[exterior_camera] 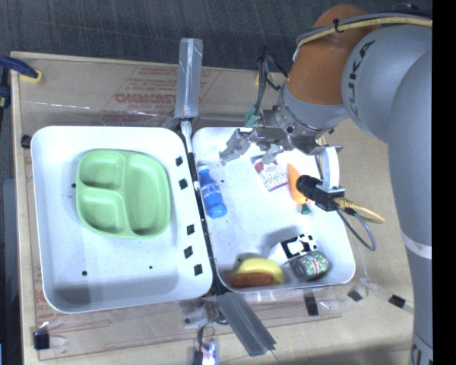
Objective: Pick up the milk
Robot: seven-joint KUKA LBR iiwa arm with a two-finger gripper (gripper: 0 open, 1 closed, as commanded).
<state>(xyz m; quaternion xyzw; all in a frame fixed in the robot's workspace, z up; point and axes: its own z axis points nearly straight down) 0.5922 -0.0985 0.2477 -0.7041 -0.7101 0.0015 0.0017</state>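
The milk (272, 176) is a small white carton with red print, lying in the upper middle of the right bin (342, 226). My gripper (252, 151) hangs over the far end of that bin, with its fingers spread open. One grey finger (232, 147) points down to the left. The other finger stands just above the carton's top edge. Nothing sits between the fingers. The grey arm with its orange band comes in from the upper right and hides the bin's far right corner.
A blue bottle (211, 194) lies by the divider. An orange carrot (296, 185) lies right of the milk. A banana (258, 268), a green can (311, 265) and a black-and-white item (299, 245) crowd the near end. The left bin (53, 265) holds a green divided plate (124, 191).
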